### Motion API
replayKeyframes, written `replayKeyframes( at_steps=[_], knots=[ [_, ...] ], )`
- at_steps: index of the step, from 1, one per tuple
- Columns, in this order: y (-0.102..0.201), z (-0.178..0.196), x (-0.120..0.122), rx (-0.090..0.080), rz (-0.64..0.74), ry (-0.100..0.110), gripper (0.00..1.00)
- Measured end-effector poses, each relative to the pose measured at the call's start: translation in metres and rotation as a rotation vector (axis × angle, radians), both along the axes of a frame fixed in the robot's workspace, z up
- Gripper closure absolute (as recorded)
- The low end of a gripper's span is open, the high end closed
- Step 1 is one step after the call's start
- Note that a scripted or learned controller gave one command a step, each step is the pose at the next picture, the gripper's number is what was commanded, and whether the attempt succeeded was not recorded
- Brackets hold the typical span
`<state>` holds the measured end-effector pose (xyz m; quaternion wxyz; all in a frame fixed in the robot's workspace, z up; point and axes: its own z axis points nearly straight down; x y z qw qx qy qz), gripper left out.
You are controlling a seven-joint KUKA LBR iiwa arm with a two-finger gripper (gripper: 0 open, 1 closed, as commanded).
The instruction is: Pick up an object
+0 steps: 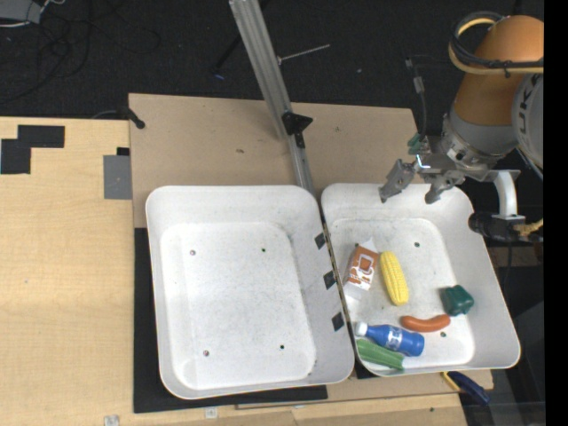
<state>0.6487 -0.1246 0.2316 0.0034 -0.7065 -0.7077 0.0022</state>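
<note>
The right bin [461, 207] holds a carton [361, 267], corn [394, 276], a sausage [425, 323], a green block [458, 300], a blue bottle [392, 338] and a green pod [380, 355], crowded toward its near end. The claw [415, 184] hangs open with nothing in it above that bin's far rim. The left bin [169, 238] adjoins it.
</note>
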Motion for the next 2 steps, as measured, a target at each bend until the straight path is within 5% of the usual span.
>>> replayKeyframes(
  at_steps=[1,2],
  knots=[
    [0.0,0.003,0.001,-0.001,0.002,-0.005,0.0],
    [-0.003,-0.041,0.001,-0.001,-0.001,-0.001,0.0]
  ],
)
